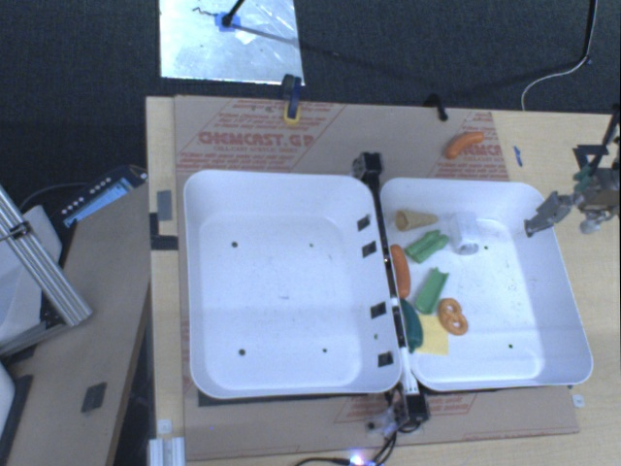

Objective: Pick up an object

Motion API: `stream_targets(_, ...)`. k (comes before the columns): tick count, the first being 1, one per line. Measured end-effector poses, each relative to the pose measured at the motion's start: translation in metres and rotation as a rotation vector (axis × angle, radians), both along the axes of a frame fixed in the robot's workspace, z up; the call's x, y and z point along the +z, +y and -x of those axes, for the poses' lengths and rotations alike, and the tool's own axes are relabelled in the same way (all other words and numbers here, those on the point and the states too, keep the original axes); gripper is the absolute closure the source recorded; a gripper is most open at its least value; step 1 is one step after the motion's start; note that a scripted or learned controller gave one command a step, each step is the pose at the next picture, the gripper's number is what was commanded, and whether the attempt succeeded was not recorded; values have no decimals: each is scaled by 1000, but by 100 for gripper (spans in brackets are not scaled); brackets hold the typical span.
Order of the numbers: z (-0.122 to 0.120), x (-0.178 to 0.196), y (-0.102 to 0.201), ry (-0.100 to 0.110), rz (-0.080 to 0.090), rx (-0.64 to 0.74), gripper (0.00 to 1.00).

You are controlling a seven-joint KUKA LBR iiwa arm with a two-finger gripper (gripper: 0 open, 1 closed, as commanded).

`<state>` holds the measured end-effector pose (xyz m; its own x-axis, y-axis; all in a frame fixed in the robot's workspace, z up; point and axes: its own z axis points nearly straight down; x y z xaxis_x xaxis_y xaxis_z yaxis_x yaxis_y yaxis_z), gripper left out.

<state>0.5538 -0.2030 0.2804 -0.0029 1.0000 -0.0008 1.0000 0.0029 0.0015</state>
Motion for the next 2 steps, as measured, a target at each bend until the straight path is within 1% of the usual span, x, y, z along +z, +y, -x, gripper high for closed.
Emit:
stream_targets(1, 70, -43, 88, 6, -4, 4, 0)
stream_targets(2, 38, -191, 70, -3, 0, -1, 0)
